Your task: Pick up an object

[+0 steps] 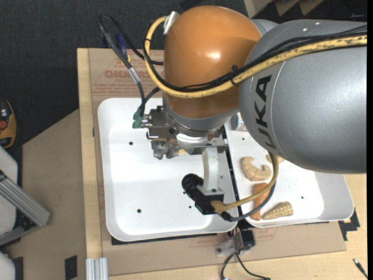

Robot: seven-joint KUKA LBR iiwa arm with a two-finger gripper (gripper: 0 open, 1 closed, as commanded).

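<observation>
Dark carpet (46,39) all around; tan board with red printed lettering (90,156) beneath both trays. Side by side on it: shallow white left bin (131,179) and shallow white right bin (312,185), with the shared middle edge mostly hidden under the arm.

In the right bin, three pieces to pick from:
- Pale cream curled piece shaped like a croissant (255,169), lying near the middle edge.
- Tan ribbed cone (278,210), lying on its side close to the near rim.
- Between them, a small orange piece (262,196), partly covered by a cable, shape hard to tell.

Croissant shape and cone lie apart, not touching. Open white floor toward that bin's near right corner.

Big grey arm with a glossy orange band (303,98) overhead, covering the far parts of both bins. Metal gripper (165,147) hangs over the left bin, in its far middle part, well apart from all three pieces. Jaws hidden beneath the wrist: spread or pressed together, cannot tell.

Open white floor across the left bin's left side and near half, marked by a few small dark holes (139,210).
</observation>
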